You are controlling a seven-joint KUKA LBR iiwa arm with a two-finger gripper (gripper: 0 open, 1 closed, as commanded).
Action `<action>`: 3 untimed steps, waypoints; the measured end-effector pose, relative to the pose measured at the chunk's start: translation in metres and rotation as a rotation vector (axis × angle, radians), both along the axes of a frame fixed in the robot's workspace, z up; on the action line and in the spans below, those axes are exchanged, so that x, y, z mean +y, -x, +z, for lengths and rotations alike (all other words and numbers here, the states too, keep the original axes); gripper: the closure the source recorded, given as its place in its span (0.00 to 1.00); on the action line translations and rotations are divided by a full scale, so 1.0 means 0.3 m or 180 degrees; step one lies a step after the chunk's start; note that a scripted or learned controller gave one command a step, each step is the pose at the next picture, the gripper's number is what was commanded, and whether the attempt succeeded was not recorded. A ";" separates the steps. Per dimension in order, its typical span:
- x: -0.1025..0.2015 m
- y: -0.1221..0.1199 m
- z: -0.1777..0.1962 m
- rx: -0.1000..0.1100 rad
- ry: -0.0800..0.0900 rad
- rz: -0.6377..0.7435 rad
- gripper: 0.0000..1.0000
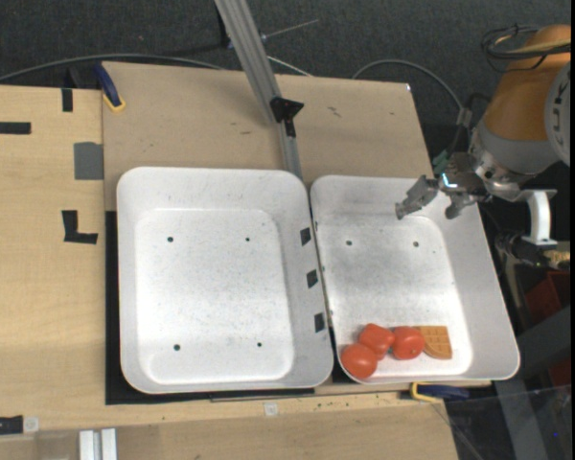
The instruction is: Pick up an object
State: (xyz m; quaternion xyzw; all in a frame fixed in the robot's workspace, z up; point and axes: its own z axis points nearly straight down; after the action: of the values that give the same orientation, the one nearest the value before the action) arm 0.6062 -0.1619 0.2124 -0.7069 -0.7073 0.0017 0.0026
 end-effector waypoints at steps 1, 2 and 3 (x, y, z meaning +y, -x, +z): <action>0.000 -0.004 0.010 -0.0016 0.0004 0.0005 0.00; -0.028 0.001 -0.153 0.0000 0.0006 -0.0001 0.00; -0.056 0.016 -0.349 0.0005 0.0005 -0.0001 0.00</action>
State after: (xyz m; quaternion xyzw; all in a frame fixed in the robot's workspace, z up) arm 0.6014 -0.1787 0.1076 -0.7070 -0.7072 0.0027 0.0026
